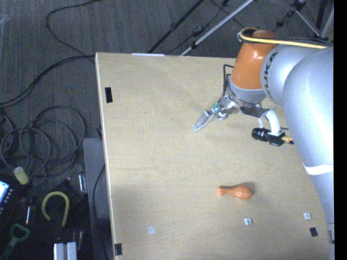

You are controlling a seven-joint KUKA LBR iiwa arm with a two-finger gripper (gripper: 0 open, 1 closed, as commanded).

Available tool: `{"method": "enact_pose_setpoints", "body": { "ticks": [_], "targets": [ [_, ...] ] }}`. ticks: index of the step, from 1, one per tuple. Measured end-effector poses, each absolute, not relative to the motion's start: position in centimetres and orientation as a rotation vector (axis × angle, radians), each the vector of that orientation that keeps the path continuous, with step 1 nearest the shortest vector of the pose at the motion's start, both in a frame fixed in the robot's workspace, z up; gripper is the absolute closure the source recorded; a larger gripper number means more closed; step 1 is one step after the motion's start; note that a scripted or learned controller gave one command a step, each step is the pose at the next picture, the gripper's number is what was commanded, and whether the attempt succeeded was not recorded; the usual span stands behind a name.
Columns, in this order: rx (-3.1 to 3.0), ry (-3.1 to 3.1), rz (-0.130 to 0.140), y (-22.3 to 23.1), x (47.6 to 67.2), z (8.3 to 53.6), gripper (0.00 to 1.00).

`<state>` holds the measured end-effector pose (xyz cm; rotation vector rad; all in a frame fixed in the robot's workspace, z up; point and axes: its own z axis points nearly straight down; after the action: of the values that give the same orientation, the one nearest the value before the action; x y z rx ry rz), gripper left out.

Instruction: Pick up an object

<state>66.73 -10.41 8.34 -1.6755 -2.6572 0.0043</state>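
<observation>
Your gripper hangs well apart from the orange pear-shaped object; it lies nearer the camera, long axis left-right; jaw state I can't tell

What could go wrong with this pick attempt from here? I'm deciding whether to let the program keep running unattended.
1. The tool sits well away from the small orange pear-shaped object; closing where it is would likely grasp nothing.
2. The object is rounded at one end and narrow at the other, lying flat on the wooden board, so it may roll or slip out when touched.
3. A black part sticks out beside the wrist and might brush the object as the arm descends.
</observation>
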Motion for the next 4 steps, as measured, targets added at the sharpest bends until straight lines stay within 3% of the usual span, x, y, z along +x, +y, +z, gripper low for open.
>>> {"method": "enact_pose_setpoints", "body": {
  "ticks": [1,2,3,4],
  "targets": [
    [-1.679,-2.656,0.003,-10.48,66.73,9.26,1.0],
    [-1.679,-2.655,0.003,-10.48,66.73,9.26,0.0],
    [-1.682,-2.654,0.0,-10.53,66.73,10.18,1.0],
    [-1.682,-2.653,0.001,-10.53,66.73,10.17,0.0]
  ]
}}
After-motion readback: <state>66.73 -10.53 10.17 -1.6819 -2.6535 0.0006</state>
